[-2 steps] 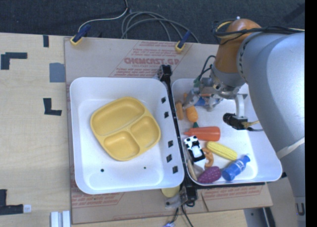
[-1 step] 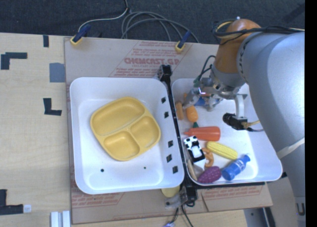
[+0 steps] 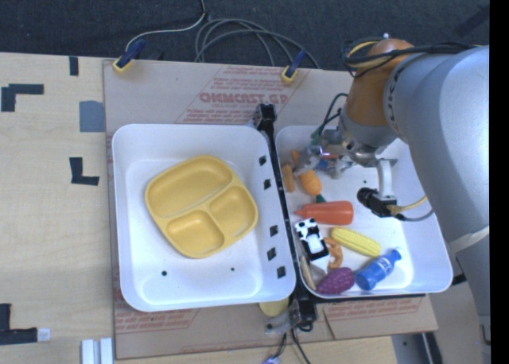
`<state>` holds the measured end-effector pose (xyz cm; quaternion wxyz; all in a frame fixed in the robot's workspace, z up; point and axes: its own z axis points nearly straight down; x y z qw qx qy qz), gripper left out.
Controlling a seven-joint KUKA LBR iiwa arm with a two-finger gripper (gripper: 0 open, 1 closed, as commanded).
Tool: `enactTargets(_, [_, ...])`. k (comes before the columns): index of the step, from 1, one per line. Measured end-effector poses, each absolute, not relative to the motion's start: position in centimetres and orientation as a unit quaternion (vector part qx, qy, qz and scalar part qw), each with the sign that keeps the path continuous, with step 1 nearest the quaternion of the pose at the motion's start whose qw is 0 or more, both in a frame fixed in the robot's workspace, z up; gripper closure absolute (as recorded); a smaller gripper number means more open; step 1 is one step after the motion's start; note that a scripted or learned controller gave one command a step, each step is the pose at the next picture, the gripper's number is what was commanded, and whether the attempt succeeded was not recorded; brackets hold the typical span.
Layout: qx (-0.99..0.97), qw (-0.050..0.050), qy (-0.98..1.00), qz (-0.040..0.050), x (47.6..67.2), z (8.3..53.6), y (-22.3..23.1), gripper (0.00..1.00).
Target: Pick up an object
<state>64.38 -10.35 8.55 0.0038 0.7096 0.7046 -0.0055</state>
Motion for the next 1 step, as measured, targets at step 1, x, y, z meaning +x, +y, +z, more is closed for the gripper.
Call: enactTargets(1, [0.708, 0.001, 0.706, -0.0032, 64.51, 9.54, -9.89, 1.00])
